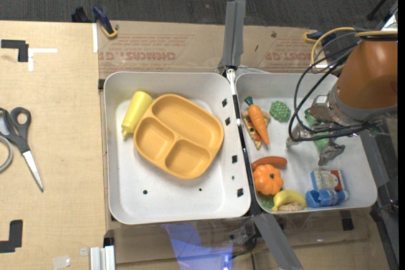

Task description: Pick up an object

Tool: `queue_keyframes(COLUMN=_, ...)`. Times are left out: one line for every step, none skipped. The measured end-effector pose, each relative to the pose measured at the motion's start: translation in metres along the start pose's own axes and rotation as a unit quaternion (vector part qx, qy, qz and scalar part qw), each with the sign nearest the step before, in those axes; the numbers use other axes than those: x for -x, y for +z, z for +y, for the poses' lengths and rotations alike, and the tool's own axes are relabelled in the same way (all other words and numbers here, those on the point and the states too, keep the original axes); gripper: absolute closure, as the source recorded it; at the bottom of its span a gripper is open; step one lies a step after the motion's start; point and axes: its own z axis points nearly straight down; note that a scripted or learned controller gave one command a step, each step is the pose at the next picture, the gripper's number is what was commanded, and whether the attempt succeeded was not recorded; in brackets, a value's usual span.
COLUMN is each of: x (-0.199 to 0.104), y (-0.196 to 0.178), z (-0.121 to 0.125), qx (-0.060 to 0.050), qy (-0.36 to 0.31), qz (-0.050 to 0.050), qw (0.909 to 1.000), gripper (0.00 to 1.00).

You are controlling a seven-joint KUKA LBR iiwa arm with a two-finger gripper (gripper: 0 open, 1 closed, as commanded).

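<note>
We are hovering our hand [330, 152] over the right bin [364, 199] near the pumpkin [267, 179]; its grip is unclear.

A yellow-orange three-compartment plastic plate [179, 135] lies in the shallow white left bin [120, 199], a pale yellow plastic bottle [135, 112] touching the plate's left edge. Right of the plate, the shallow white right bin [364, 196] holds an orange toy carrot [257, 123], a bumpy green toy vegetable [280, 112], an orange toy pumpkin [267, 179], a yellow toy banana [288, 200] and a blue-and-white packet [326, 188].

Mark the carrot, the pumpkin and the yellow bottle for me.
carrot [257, 122]: camera view, middle of its orange body.
pumpkin [267, 179]: camera view, centre of its orange top.
yellow bottle [135, 110]: camera view, middle of its side.
</note>
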Motion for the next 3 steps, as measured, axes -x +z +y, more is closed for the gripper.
queue_keyframes(x=0.002, y=-0.010, z=-0.001, qx=-0.001, qy=0.001, qz=-0.002, qw=1.0000, gripper=1.00)
queue_keyframes(x=0.054, y=0.001, z=-0.001, qx=0.000, qy=0.077, qz=-0.001, qw=0.9970, gripper=1.00)
queue_keyframes(x=0.054, y=0.001, z=-0.002, qx=0.000, qy=0.077, qz=-0.001, qw=0.9970, gripper=0.00)
